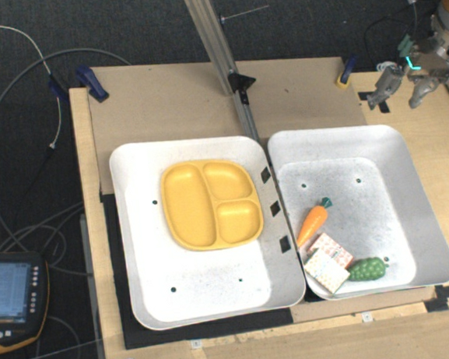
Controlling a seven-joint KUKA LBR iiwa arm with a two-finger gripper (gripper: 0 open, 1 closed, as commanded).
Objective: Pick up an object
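In the right bin (394, 152), near its front left corner, lie an orange toy carrot (313, 222), a small patterned card box (327, 262) and a green bumpy toy (367, 269). The carrot points toward the box, and the green toy rests against the box's right side. My gripper (401, 93) hangs at the upper right, beyond the right bin's far corner and above the bench. Its two fingers stand apart with nothing between them.
A yellow divided plate (211, 203) with three compartments lies in the left bin (136, 245). A metal pole (217, 46) rises at the back between the bins. Blue clamps (91, 83) grip the bench's far edge. A tablet pendant (12, 299) lies at the far left.
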